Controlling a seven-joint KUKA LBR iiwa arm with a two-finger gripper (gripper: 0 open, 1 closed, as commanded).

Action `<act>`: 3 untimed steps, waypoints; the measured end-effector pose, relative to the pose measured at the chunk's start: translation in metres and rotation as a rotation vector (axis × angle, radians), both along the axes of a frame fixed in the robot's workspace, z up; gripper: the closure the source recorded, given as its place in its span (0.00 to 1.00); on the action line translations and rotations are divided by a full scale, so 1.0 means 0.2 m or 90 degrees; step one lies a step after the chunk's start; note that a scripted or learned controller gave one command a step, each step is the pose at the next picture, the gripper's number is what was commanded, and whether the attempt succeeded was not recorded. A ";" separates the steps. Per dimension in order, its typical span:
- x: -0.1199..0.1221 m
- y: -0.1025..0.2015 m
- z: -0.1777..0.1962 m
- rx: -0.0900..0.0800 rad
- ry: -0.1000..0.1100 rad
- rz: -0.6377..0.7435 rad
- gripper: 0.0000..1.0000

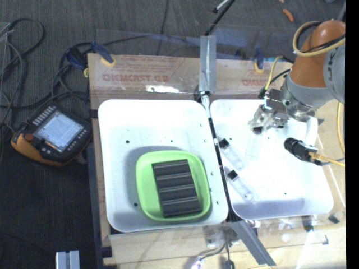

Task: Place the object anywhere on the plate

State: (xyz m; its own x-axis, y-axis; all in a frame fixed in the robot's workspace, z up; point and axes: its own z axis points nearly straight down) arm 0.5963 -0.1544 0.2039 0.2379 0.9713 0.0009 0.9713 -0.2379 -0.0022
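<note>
A dark grey ribbed block lies flat on the green plate, near the front of the left bin. It covers most of the plate's middle. My gripper hangs over the back part of the right bin, well to the right of the plate and apart from the block. Nothing shows beneath or in the gripper. The grey arm with its orange band comes in from the upper right.
A black connector with a yellow cable sticks out beside the wrist. Small clamps sit along the rim between the bins. A cardboard wall and a metal post stand behind. A teach pendant lies left of the bench.
</note>
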 end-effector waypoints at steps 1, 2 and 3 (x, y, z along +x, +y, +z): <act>0.00 0.00 0.00 0.000 0.000 0.000 0.00; 0.02 0.22 0.25 -0.001 0.001 0.004 0.00; 0.12 0.30 0.34 -0.001 0.000 -0.023 0.00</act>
